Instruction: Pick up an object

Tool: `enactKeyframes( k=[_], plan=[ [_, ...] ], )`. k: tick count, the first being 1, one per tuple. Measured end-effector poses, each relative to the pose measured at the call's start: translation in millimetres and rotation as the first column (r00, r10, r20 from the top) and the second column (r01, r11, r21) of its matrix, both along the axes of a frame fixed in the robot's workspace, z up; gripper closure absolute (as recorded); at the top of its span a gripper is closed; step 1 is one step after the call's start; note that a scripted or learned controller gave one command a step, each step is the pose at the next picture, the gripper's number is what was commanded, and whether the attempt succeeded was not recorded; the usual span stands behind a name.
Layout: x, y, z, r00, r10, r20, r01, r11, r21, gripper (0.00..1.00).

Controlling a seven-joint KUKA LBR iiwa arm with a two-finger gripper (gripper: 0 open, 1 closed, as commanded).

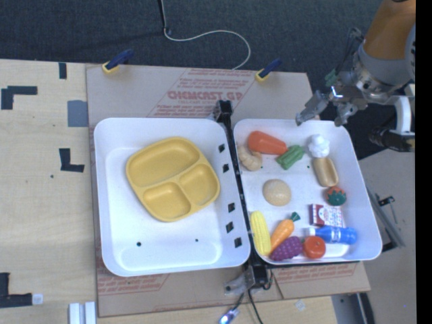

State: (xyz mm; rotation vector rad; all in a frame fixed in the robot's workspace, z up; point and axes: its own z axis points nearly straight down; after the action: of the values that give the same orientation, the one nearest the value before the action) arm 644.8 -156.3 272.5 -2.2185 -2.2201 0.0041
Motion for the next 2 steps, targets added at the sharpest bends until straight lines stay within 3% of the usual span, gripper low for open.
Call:
enactKeyframes(
  k=[1, 2],
  plan=[
    [-36, 101, -54, 1.0, 0.008, -0.008, -0.008, 1.0, 0.005, 0.0],
    [-153, 144, -92, 1.0, 0.001, -0.014, -0.001, 1.0, 0.003, 0.0]
  ],
)
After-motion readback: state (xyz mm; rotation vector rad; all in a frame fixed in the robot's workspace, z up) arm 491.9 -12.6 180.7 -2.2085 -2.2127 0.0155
